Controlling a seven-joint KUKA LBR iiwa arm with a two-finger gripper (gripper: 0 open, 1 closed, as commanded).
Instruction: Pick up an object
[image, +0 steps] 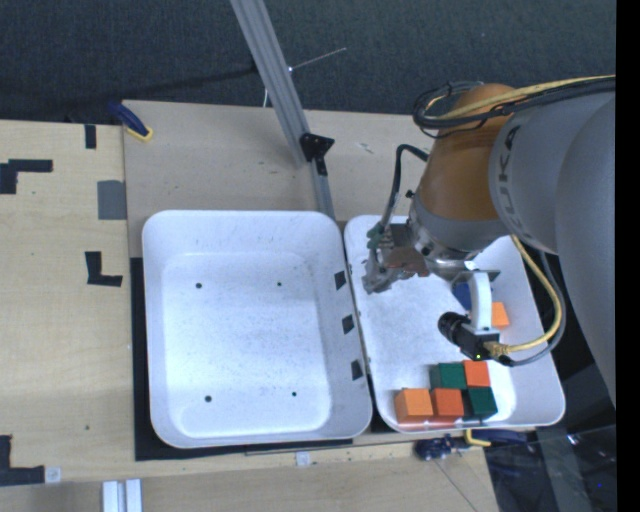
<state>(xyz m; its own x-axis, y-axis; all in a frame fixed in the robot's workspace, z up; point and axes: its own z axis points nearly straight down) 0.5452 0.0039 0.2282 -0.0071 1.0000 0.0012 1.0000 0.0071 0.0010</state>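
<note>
At the near edge of the right-hand shallow white bin (530, 405), small orange and green blocks (452, 392) huddle together (likely candidates for picking). Farther back, the end effector (381, 268) hangs low by the bin's left wall, well apart from them; its state I cannot tell.

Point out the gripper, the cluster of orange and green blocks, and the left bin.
gripper (378, 280): camera view, midway between its fingertips, over the right bin.
orange and green blocks (448, 392): camera view, middle of the cluster in the right bin's near corner.
left bin (240, 222): camera view, on its far rim.
</note>
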